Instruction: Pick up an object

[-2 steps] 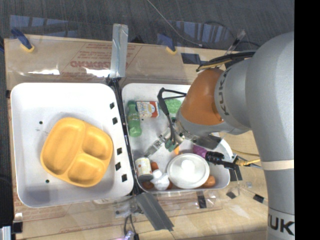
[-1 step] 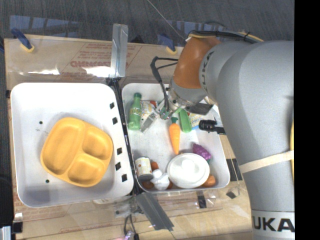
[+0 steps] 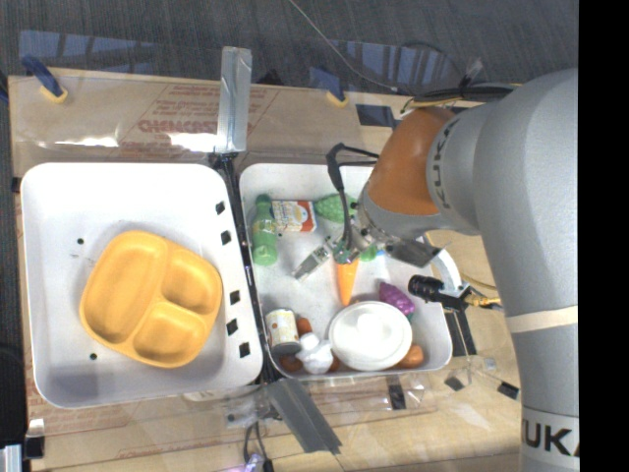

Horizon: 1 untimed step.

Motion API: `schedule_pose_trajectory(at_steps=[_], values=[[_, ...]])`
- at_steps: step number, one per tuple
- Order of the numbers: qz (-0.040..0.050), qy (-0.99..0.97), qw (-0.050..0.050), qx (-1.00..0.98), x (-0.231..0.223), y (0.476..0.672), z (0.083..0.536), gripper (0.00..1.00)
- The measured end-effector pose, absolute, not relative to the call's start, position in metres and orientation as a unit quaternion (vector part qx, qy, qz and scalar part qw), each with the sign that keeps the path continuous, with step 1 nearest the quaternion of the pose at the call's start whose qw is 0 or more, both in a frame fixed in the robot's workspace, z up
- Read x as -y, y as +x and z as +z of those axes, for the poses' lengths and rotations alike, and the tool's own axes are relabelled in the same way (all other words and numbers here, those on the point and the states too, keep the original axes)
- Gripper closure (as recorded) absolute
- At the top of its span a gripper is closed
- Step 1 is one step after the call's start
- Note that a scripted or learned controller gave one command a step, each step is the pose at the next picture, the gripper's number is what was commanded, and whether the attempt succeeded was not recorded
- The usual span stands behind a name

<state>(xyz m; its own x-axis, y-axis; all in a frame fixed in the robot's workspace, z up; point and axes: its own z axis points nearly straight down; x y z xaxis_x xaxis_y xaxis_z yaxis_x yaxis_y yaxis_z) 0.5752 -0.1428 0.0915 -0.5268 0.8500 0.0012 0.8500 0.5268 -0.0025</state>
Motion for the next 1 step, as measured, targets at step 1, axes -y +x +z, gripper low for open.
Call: schedule_pose_trajectory(at_steps=[1], values=[[0.0004, -0.482, 0.001, 0.876, 0.1406, 0.5767, 0.1021, 1.0]])
